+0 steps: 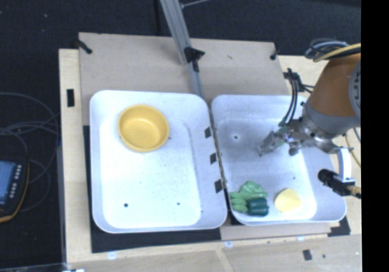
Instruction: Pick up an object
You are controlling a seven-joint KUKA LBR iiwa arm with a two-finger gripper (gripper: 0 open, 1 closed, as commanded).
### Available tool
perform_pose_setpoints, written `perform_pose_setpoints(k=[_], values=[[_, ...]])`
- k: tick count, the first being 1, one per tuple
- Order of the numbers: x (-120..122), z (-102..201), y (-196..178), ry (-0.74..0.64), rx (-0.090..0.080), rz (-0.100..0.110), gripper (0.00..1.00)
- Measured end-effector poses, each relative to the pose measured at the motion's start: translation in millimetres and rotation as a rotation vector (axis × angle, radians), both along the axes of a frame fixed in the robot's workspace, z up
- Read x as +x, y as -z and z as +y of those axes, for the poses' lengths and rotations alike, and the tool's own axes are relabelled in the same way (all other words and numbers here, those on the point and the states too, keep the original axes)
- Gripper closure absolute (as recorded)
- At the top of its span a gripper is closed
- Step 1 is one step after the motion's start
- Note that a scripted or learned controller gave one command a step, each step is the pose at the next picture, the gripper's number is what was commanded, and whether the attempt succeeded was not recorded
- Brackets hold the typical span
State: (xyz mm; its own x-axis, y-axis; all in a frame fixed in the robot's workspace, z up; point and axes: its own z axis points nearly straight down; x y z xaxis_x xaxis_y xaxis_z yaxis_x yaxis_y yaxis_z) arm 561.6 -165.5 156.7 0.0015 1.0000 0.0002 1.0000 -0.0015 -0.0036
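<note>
Two shallow white bins sit side by side on the worktop [152, 58]. At the right bin's [243, 112] middle, the gripper [276, 145] hangs with fingers apart, holding nothing. Along that bin's near edge lie a green object [250, 198] and a yellow lump [287, 200]. A yellow bowl [143, 128] occupies the left bin's [152, 198] far-left corner.

Two white bins sit side by side on one counter [243, 61]: a left bin [146, 210] and a right bin [243, 112]. The left bin holds one yellow bowl [143, 128]. The right bin holds three things: one light green toy [247, 191], one dark green block [257, 206] and one yellow lump [287, 200].
</note>
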Motion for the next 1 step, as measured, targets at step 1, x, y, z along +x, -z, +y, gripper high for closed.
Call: perform_pose_setpoints(k=[1], values=[[1.3, -0.4, -12.9, 0.000, 0.000, -0.006, 1.00]])
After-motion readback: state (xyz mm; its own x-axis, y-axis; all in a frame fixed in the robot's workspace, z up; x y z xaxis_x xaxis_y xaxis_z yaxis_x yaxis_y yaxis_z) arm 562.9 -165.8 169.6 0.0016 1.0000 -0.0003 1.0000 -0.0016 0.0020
